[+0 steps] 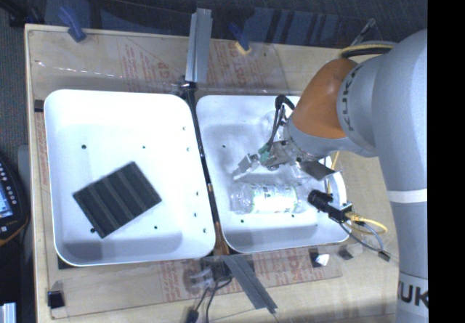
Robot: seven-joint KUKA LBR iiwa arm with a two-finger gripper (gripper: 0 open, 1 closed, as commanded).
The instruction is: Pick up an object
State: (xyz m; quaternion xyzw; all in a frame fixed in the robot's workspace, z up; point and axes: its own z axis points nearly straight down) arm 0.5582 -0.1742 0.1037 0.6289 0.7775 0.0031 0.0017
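Note:
A clear plastic bottle (267, 198) with a pale label lies on its side in the right bin (218, 125), near the front wall. My gripper (256, 160) hangs low in that bin, just above and behind the bottle, with the orange band of the wrist (325, 107) to its right. The arm hides the right part of the bin. I see nothing held in the gripper. A dark grey ribbed slab (117, 199) lies flat and skewed in the left bin (65, 111), towards its front left.
A metal divider bar (197, 42) stands at the back between the two bins. Black and yellow cables (356, 223) trail by the right bin's front right corner. Brackets (243, 281) sit at the bench's front edge.

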